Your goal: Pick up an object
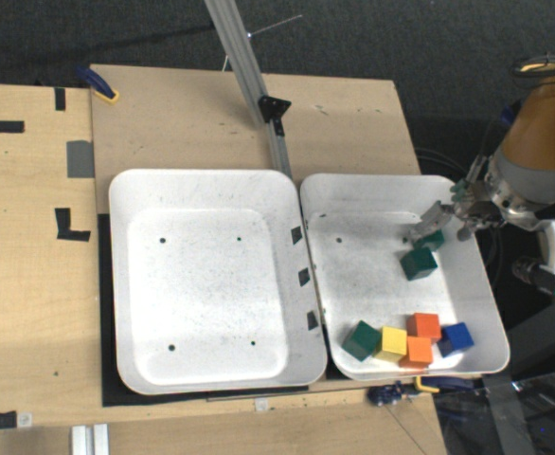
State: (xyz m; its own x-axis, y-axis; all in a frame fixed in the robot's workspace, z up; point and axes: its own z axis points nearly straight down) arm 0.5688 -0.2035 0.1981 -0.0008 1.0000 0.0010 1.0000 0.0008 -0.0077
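My gripper (447, 227) reaches in from the right over the upper right part of the right bin (372, 197). It is open, with nothing clearly between its fingers. A dark green block (419, 261) lies on the bin floor just below and left of the fingertips, close to the left finger (432, 216); I cannot tell whether they touch. Along the bin's front edge sits a cluster of blocks: a green one (361, 339), a yellow one (393, 340), two orange ones (421, 338) and a blue one (456, 337).
The left bin (206, 192) stands beside the right one, their rims meeting in the middle. A slanted metal rail (244, 50) runs from the top down to the bins' shared back corner. The bench drops off just right of the right bin.
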